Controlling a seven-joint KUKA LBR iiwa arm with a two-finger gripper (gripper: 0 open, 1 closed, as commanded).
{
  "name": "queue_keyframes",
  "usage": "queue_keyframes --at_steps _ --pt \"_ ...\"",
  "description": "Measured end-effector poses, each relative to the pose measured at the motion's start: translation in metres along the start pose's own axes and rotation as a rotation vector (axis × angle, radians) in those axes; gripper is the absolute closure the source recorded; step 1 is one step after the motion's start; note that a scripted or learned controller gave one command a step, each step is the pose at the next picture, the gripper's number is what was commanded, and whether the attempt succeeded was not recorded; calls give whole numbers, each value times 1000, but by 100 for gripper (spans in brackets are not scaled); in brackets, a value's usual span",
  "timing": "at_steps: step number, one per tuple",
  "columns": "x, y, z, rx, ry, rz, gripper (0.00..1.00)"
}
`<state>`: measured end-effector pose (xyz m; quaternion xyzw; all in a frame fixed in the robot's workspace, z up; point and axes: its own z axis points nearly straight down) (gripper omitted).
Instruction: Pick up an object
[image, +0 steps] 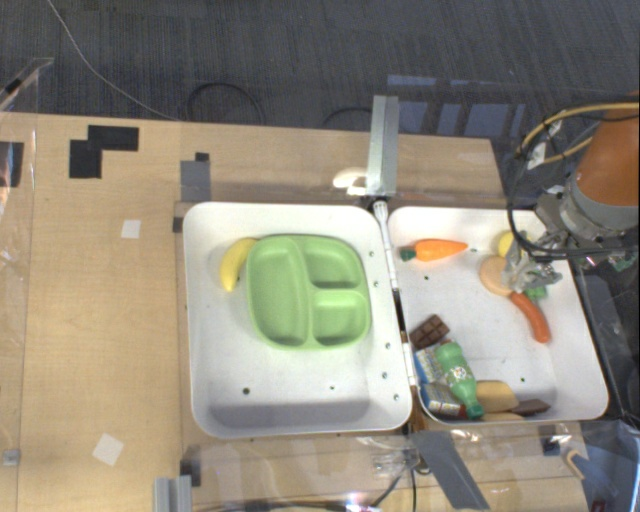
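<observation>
Light wood bench (90, 330) on dark ribbed carpet (250, 50). Left bin (210, 390): green divided tray (305, 290), banana (236, 262) toward its far left corner. Gripper (527, 270) low near the right bin's (590, 390) far right corner, over a tan disc (493, 275), beside a sausage (532, 316); jaw state indiscernible. Carrot (437, 250) along far edge.

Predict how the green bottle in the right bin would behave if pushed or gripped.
The bottle lies on its side and looks round, so it would probably roll. It seems plastic, so likely light and slippery. Wedged among neighbours at the bin edge, it may jam instead.
</observation>
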<state>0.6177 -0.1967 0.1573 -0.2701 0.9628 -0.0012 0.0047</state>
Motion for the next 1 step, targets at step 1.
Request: queue_keyframes --at_steps 1 --pt "0 1 1 -2 1 -1 0"
